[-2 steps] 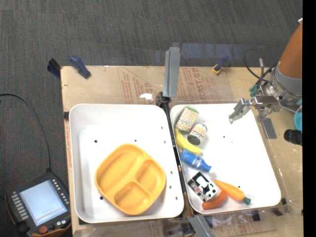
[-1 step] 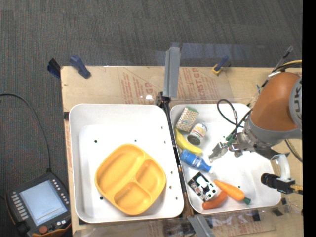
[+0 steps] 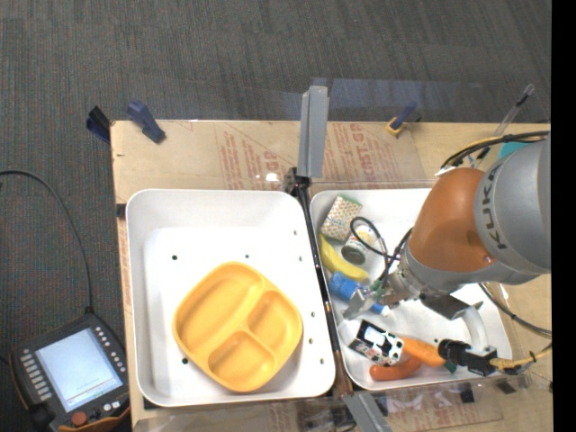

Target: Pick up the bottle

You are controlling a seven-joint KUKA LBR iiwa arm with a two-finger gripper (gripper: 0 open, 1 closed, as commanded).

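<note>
A small blue bottle (image 3: 344, 287) lies in the right bin (image 3: 409, 201), near its left wall and just below a yellow item. The gripper (image 3: 364, 301) reaches down from the arm's orange band (image 3: 454, 228) and sits right against the bottle's lower right end. The wrist and cables cover part of the bottle. Whether anything sits in the gripper is hidden from this angle.
The right bin also holds a yellow banana-like item with a dark ring (image 3: 349, 254), a checkered pouch (image 3: 341, 215), a black-and-white packet (image 3: 377, 342) and an orange carrot (image 3: 412, 360). A yellow divided tray (image 3: 238, 326) lies in the left bin (image 3: 153, 232).
</note>
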